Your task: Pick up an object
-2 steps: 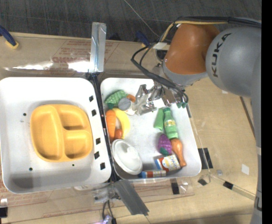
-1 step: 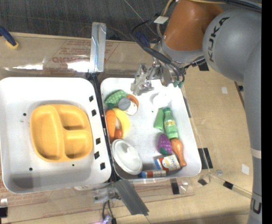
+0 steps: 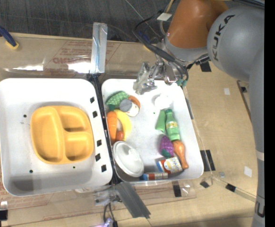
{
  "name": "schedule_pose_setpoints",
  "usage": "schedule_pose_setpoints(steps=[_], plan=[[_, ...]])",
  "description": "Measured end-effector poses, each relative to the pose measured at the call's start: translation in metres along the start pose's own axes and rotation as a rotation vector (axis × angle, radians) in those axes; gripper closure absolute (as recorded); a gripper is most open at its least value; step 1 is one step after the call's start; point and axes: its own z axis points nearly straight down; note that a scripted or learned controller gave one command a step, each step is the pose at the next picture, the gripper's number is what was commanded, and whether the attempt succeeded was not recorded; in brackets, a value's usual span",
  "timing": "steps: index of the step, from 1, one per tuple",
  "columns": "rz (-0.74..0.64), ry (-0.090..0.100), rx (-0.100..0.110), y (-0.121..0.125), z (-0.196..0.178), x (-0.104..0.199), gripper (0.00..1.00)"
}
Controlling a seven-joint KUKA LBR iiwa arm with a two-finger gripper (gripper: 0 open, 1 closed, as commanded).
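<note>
Hovering gripper (image 3: 146,81) over right bin (image 3: 191,122) rim, fingers indistinct

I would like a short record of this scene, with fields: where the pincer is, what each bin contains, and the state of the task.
pincer: above the far rim of the right bin, nothing visible between its fingers
left bin: yellow divided tray
right bin: green bottle, purple toy, banana, carrot, white bowl, other small items
task state: no object lifted yet
</note>
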Motion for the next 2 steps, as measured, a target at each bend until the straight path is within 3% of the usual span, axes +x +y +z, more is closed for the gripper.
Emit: schedule_pose_setpoints(steps=[2], plan=[[-0.004, -0.01, 0.003, 0.001, -0.023, -0.003, 1.0]])
